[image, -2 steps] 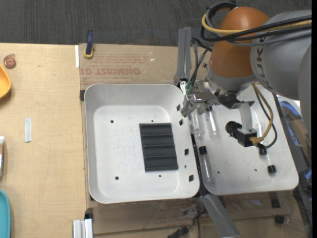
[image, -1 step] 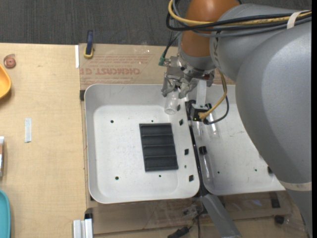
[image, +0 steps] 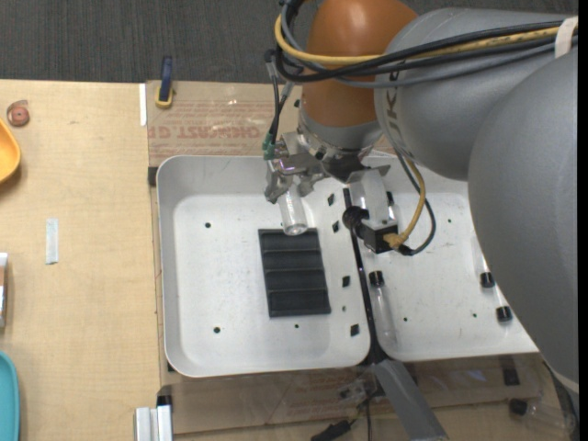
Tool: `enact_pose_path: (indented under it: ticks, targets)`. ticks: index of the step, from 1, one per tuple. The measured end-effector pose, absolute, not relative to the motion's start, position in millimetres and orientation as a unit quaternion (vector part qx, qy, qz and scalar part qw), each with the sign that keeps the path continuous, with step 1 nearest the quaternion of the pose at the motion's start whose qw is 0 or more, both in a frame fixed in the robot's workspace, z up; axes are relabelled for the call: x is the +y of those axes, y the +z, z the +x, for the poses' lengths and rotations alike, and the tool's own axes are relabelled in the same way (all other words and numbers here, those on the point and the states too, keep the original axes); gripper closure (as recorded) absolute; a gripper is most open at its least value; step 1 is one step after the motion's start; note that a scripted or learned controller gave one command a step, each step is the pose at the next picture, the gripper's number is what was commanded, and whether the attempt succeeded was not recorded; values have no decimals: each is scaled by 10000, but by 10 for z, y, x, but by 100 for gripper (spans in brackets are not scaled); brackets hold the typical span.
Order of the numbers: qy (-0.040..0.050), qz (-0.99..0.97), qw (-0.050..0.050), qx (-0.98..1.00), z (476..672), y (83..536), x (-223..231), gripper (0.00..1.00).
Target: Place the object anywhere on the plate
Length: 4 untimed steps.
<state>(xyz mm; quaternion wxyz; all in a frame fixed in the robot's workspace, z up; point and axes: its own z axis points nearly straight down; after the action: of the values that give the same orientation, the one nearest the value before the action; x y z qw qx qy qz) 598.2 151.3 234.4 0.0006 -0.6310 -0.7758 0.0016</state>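
Looming over the right half of the frame, the grey arm (image: 514, 154) with its orange band (image: 354, 35) is the closest thing to the lens, so you lose sight of much of the right bin (image: 441, 329) beneath it. Below the wrist, the gripper (image: 292, 211) hangs over the upper middle of the left bin (image: 188, 274), just above the top edge of a dark ribbed rectangular slab (image: 296, 271) lying flat near the bin's centre. You cannot tell from this angle whether the hand is spread, closed, or grasping anything; nothing is visibly caught in it.

If the slab is the object to be placed, it sits on the bin floor, not lifted. You will not find an obvious plate in either bin; judge the slab's role with caution.

Cables (image: 404, 232) loop from the wrist down across the divide between the bins, likely slack left so the wrist can turn freely.

At upper centre, a brown cardboard sheet (image: 211, 122) tucked behind the left bin carries mirrored reddish printing too faint to read. Dark lettering on the arm's housing is partly hidden and illegible.
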Motion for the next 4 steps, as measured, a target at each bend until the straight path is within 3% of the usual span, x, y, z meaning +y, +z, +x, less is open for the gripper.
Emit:
enact_pose_path:
  ticks: [1, 2, 3, 4]
  targets:
    - [8, -4672, -3, -8842, 6513, 2255, 1887, 100]
    - [11, -4263, 3, -9046, 6239, 1930, 2137, 100]
    - [10, -3716, 5, -9284, 5345, 2099, 2176, 100]
    - [4, -2980, -5, -9546, 5692, 2203, 2182, 100]
